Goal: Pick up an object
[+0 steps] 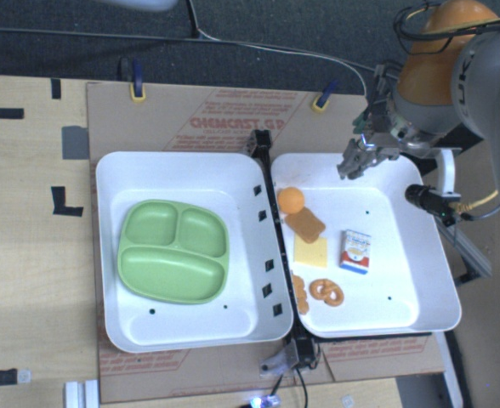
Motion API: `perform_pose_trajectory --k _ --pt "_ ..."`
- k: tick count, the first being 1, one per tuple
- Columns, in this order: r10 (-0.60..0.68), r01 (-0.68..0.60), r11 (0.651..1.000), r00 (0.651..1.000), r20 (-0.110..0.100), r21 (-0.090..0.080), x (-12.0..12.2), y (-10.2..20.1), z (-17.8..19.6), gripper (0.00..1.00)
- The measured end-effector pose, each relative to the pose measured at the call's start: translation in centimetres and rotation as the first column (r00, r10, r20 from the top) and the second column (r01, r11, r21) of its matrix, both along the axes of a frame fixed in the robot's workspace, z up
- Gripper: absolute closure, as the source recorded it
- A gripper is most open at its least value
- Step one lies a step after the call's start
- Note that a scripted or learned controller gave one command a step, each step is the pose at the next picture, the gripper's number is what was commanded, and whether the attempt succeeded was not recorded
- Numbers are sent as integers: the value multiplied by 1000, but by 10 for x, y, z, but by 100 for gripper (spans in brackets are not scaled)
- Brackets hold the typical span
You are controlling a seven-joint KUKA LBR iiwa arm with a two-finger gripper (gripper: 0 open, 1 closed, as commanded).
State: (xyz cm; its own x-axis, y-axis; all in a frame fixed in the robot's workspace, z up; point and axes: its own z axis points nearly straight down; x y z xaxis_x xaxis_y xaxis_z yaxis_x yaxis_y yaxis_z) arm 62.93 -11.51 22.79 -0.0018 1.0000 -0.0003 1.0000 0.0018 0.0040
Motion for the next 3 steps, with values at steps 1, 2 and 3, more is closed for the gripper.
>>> perform_pose_trajectory --k 1,2,3 --pt "0 0 1000 1000 -2 0 1 1 30 100" --pt "5 -5 1000 1000 -5 1 6 53 31 100" --pt "4 -4 1000 1000 -8 1 2 108 10 100"
